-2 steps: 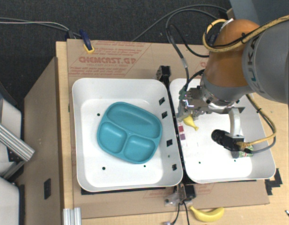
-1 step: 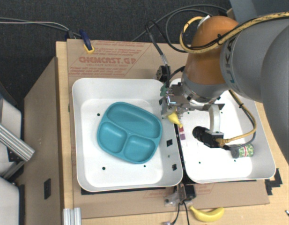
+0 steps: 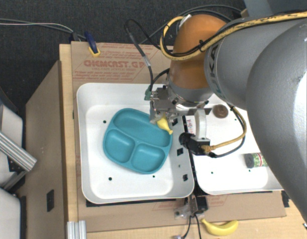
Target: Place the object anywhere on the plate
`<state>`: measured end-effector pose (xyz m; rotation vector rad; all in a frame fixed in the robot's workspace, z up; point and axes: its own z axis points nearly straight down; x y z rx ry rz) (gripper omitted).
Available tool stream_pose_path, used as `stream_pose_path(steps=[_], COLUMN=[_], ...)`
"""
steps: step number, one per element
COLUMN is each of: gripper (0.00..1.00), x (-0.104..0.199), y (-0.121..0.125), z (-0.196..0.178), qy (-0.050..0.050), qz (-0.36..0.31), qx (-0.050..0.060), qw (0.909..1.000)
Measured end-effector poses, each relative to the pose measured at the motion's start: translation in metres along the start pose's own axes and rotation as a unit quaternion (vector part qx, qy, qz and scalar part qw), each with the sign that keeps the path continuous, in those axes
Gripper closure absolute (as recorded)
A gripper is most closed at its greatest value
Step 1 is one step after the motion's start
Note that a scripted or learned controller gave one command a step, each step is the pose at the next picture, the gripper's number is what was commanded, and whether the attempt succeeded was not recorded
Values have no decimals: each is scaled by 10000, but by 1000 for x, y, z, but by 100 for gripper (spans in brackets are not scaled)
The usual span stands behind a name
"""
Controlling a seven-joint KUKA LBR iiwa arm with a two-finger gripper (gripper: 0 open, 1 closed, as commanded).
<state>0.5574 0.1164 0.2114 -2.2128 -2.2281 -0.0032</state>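
Note:
A blue divided plate (image 3: 136, 141) lies in the left white bin (image 3: 93, 173). My gripper (image 3: 162, 118) hangs over the plate's upper right rim. A small yellow object (image 3: 164, 125) sticks out from between its fingers, just above the rim, and the gripper is shut on it. The arm's orange band and grey wrist hide the bin's back right corner.
The right bin (image 3: 228, 180) holds a small brown round piece (image 3: 221, 111) near its back and a green and grey cylinder (image 3: 254, 160) at its right. A banana (image 3: 220, 227) lies on the bench in front of the bins. Cables hang beside the gripper.

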Motion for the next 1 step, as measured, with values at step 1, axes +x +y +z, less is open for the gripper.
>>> stream_pose_path(steps=[1], gripper=[0], x=[-4], y=[0], z=[0], qy=[-8], qz=[27], qx=[4], qw=[10000])
